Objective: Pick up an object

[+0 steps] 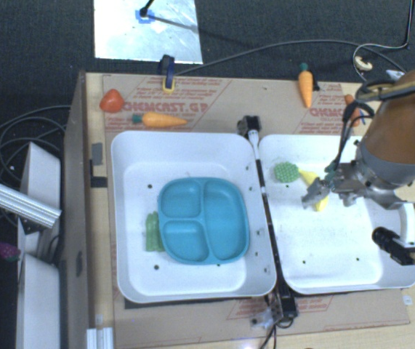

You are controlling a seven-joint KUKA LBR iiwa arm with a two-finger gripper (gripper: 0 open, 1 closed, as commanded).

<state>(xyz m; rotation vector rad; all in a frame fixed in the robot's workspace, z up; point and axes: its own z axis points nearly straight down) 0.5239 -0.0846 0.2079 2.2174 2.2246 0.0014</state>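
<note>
Brown printed cardboard bench (192, 97) on dark carpet, with two white bins side by side on top. Along the far strip of cardboard: an orange round toy (111, 101), a toy carrot (165, 120) lying flat beside it, a second carrot (306, 87) well to the right, and a blue-and-yellow clamp (167, 73) at the edge. Further back, a silvery sheet (147, 20) on the floor. Inside the left bin (131, 195): a blue divided plate (203, 220) near the middle, and a green strip (152, 233) touching its left rim. Inside the right bin (338, 267): a bumpy green ball (286, 171) near the far left corner, with a yellow piece (307, 176) just beside it. Low over that same spot, reaching in from the right, the gripper (315, 195), with a second yellow bit (323, 204) showing just under its tip. Cannot tell whether the claw is apart, together or clamped on anything; no clear sign of a hold.
</note>
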